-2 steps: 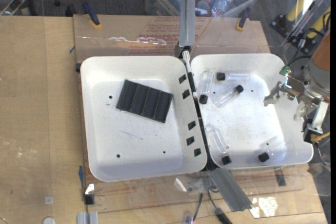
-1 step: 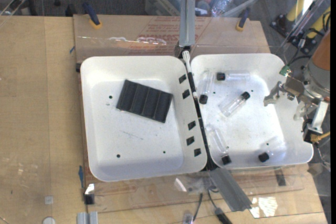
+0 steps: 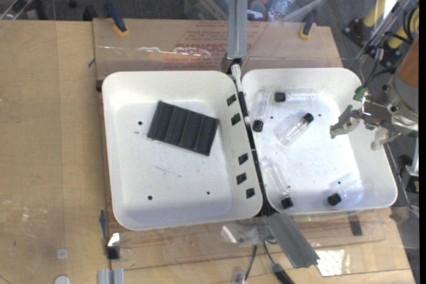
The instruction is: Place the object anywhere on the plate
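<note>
The pale wooden desk [image 3: 46, 143] carries two shallow white plastic bins side by side. In the left bin [image 3: 120, 163] a dark ribbed rectangular plate [image 3: 183, 128] lies tilted, with bare white floor on all sides of it. The right bin [image 3: 373, 189] holds several clear plastic vials with black caps, scattered well apart. One clear vial [image 3: 295, 128] lies near the bin's middle, to the left of the gripper [image 3: 359, 124], not touching it. The gripper hangs over the bin's right rim, its fingers spread with nothing between them.
</note>
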Action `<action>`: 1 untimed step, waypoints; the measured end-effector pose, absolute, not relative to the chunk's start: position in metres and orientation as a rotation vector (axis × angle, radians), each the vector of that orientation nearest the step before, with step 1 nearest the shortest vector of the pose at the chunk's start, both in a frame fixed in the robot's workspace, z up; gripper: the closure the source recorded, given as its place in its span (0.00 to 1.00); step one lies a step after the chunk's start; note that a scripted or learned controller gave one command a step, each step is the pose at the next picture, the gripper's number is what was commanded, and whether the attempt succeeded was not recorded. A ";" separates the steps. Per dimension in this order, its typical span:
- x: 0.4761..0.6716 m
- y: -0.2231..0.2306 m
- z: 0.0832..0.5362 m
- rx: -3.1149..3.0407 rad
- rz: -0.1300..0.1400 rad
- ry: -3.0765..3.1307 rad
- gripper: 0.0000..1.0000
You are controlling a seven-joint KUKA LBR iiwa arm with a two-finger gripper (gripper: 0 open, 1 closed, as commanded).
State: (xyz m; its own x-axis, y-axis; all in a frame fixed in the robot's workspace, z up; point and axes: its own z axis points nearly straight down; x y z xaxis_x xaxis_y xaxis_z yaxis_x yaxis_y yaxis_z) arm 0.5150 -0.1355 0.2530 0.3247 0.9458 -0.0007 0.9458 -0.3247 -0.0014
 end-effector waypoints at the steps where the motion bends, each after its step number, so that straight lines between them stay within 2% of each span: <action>1: 0.508 -0.115 0.252 -2.223 0.001 -2.216 0.00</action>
